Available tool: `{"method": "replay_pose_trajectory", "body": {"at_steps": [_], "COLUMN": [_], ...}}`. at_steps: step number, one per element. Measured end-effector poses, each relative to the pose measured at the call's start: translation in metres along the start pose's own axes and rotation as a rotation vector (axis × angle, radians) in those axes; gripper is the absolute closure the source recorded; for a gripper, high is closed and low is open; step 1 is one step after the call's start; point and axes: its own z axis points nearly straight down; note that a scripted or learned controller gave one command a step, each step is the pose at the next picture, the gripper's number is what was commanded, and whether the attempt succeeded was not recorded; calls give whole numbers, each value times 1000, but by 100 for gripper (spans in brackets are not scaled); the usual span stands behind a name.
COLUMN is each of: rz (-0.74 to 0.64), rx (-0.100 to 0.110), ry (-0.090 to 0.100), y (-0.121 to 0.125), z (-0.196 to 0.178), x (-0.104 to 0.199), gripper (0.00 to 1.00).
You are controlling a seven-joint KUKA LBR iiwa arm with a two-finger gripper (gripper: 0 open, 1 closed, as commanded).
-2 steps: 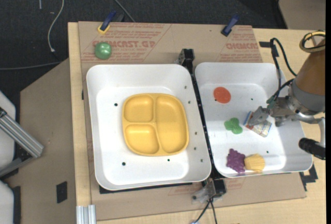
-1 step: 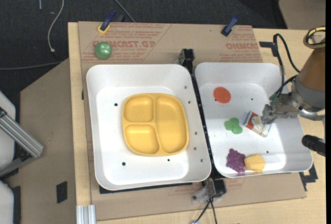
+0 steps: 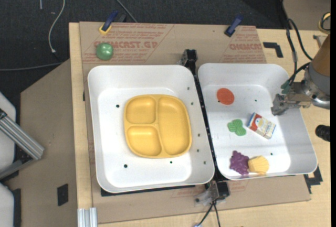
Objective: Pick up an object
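The right bin holds several small items: a flat red round piece, a green clover-shaped piece, a small red, white and blue carton, a purple grape bunch and a yellow lump touching it. My gripper hangs over the bin's right side, just up and right of the carton, with nothing seen in it.
The left bin carries a yellow three-compartment plate. A green ball lies on the cardboard behind the left bin. Blue clamps grip the board's far edge. Cables run along the right.
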Motion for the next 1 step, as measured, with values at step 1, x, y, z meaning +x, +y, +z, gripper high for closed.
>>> {"method": "replay_pose_trajectory", "body": {"at_steps": [1], "rz": [0], "rx": [0], "ry": [0], "y": [2], "z": [-54], "x": [0], "gripper": [100]}}
